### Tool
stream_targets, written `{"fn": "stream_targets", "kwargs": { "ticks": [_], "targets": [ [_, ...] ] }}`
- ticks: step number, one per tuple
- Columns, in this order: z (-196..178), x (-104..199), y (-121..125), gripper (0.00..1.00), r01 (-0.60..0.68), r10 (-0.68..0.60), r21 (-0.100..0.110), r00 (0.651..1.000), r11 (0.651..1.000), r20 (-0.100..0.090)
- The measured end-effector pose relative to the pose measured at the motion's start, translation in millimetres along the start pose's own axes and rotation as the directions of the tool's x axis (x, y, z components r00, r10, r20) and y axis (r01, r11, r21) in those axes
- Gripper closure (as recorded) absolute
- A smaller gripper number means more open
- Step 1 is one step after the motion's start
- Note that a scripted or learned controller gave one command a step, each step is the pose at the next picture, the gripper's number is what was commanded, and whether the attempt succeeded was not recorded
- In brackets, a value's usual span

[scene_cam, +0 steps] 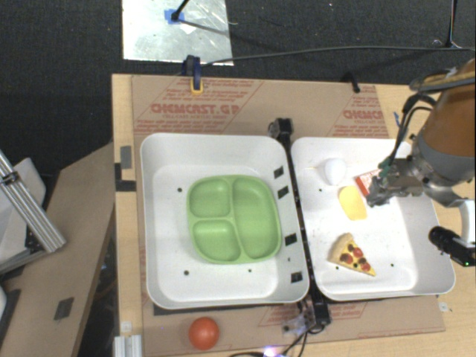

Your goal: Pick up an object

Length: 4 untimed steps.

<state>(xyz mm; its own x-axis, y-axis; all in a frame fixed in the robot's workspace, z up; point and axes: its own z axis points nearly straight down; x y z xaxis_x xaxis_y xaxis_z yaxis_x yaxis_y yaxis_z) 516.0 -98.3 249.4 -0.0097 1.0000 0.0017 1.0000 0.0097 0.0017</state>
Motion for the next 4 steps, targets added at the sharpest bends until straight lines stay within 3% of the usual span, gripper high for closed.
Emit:
{"fn": "stream_targets", "kwargs": {
  "ticks": [4],
  "targets": [
    [35.4,206.4,-13.8,1.0,0.0,0.0,0.001,1.0,1.0,-0.001]
  ]
}}
